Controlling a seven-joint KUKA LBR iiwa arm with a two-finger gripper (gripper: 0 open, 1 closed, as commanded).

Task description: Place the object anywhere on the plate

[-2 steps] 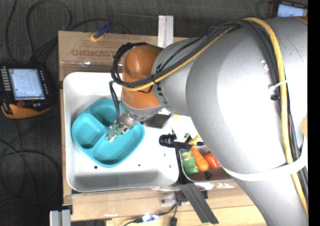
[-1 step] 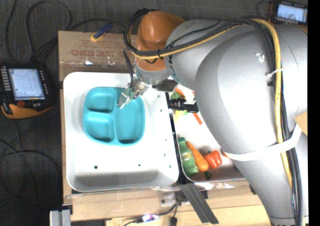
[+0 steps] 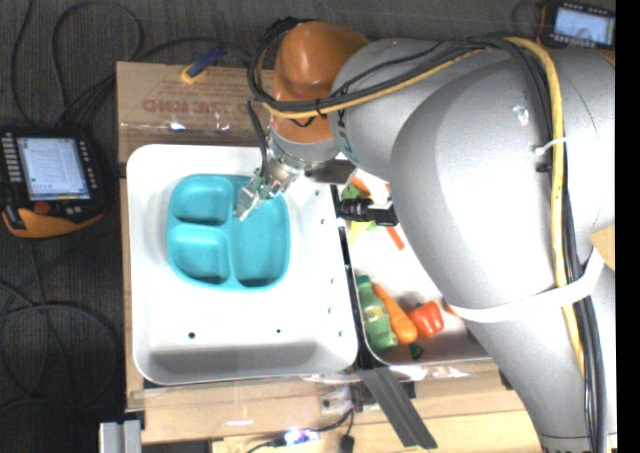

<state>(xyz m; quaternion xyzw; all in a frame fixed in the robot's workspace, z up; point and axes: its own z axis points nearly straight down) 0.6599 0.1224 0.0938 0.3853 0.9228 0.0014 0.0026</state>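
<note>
Gripper [image 3: 252,199] hangs over the turquoise divided plate [image 3: 228,231] in the left bin [image 3: 150,321]; finger state cannot be determined

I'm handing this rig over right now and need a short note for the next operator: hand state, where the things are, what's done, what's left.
Hand: over the blue plate in the left bin, near the plate's top middle. Whether it is open or holding anything cannot be made out.
Plate: three compartments, no object seen lying in them.
Right bin: toy vegetables, including a carrot, a red pepper and a green piece.
Done: no object confirmed on the plate.
Left: confirm a grasp, then set the object on the plate.
</note>
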